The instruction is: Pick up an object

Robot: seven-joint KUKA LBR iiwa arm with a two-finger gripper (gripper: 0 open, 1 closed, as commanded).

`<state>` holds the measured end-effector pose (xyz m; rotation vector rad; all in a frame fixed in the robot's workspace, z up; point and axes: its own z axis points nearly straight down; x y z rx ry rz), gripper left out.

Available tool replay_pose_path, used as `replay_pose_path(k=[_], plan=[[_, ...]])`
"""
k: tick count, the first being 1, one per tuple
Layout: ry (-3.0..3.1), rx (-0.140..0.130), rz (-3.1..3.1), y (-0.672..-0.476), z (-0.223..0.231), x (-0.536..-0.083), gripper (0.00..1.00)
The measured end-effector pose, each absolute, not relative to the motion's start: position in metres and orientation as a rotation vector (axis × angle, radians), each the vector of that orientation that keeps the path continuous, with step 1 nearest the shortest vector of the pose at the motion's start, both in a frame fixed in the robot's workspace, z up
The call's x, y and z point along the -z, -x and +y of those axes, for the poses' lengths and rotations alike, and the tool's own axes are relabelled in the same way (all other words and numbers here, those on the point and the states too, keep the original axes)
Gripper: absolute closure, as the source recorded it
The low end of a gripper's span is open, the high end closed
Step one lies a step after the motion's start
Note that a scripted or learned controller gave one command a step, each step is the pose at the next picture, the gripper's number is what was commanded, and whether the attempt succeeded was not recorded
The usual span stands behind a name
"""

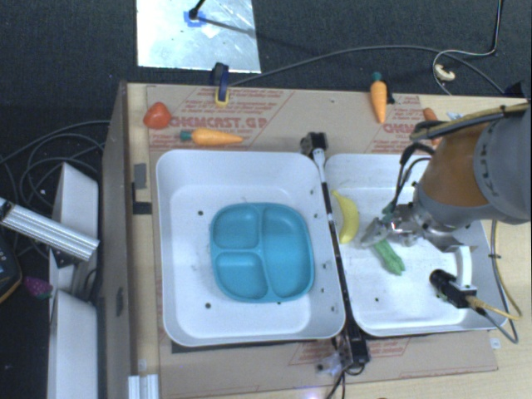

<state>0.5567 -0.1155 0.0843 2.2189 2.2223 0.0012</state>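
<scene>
Approach step: gripper (384, 233) low in right bin (374, 306), just above green item (391, 258) and beside banana (348, 217), finger state unclear; next needs centring on one item, then closing

Upper end of green vegetable (389, 257) hidden under gripper (378, 233), just right of banana (347, 217); finger spacing too blurred to tell; arm (490, 173) cut off at right edge, beyond the banana.

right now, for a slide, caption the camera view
Arm's tool low in the right bin beside a green toy and banana.
</scene>
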Motion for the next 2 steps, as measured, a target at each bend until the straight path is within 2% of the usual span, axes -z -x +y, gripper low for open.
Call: replay_pose_path(k=[1, 2], plan=[[-2.217, -0.003, 2.222, -0.557, -0.115, -0.095, 1.0], [-2.214, -0.006, 2.225, -0.541, -0.055, -0.186, 1.0]])
